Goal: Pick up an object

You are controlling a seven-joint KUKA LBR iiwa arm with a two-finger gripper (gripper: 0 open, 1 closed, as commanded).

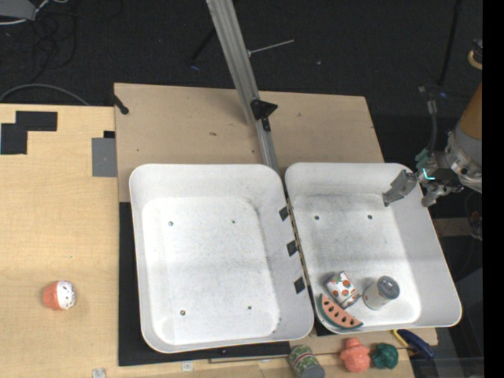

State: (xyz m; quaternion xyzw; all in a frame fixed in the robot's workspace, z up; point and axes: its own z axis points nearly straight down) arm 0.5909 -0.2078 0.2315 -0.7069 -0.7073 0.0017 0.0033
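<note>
Looking down at a slant, the bench (197,124) is seen carrying two shallow white bins side by side. The left bin (150,187) is placed beside the right bin (409,250), and the two are joined along their shared edge by small black clips. A long metal rail (240,65) is laid at an angle across the bench top, running down to the gap between the bins.

At the right edge the arm (472,144) is seen reaching in, and the gripper (413,187) is held over the upper right corner of the right bin. Its fingers are spread well apart, and nothing is gripped between them.

The things to be picked are gathered in the near part of the right bin, well apart from the gripper: a watermelon slice (340,312) against the front wall, a red and white cup (342,288) just behind it, and a grey cylinder (381,292) just beside the cup.

Outside the bins, a small can (303,361), a pink toy (354,355) and a green toy (384,356) are lined up along the front edge. An orange ball (59,295) is left on the wooden table far to the left.
</note>
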